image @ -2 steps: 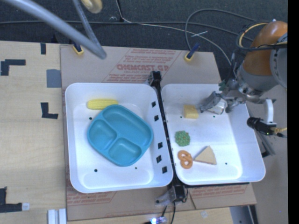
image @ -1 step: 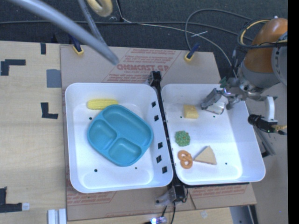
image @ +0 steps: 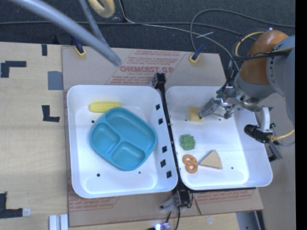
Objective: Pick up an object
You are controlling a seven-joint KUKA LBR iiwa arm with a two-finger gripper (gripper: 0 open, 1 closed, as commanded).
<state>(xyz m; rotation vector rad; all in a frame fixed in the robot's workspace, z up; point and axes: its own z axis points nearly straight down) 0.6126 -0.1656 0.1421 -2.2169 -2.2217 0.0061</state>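
Camera view looks down on a small pale-yellow block of toy cheese [image: 194,114] lying in the upper left part of the right white bin [image: 240,176], close to the divider between the two bins. The end effector [image: 207,110] reaches in from the right and sits low just beside this block — its dark fingers point left toward it, their tips at the block's right edge, though whether they are spread or closed cannot be told, and the block is not visibly between them. Behind it the grey arm with its orange band [image: 261,56] rises toward the upper right.

Lower in the same bin lie a green broccoli-like lump [image: 187,141], an orange pretzel-shaped piece [image: 190,163] below it, and a tan triangular wedge [image: 211,160] just beside the pretzel on its right.

In the left white bin [image: 81,176] a blue plastic plate with three compartments [image: 123,138] rests tilted, and a yellow corn cob [image: 105,107] lies along its upper left edge. Both bins stand on a brown cardboard sheet [image: 144,66] on the wooden counter [image: 29,147] — black cables [image: 211,37] trail across the dark area above.
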